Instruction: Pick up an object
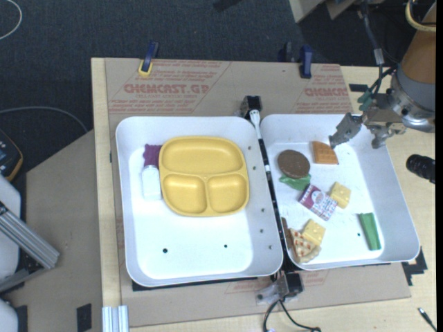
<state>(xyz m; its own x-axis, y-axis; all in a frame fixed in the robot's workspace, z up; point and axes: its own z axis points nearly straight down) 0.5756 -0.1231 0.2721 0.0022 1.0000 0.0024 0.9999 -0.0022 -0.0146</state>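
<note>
Spread 2-finger gripper (358, 131), holding nothing, hovers over the shallow white right bin (394, 178). The flat orange square cracker (324, 153) lies just beside the gripper, on the side toward the yellow divided plastic tray (204, 175).

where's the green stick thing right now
The green rectangular stick lies in the right white bin, near its lower right corner, right of the yellow cheese-like cube.

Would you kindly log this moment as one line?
arm: over right bin | gripper: beside orange cracker | held: nothing seen | left bin: yellow tray
</note>
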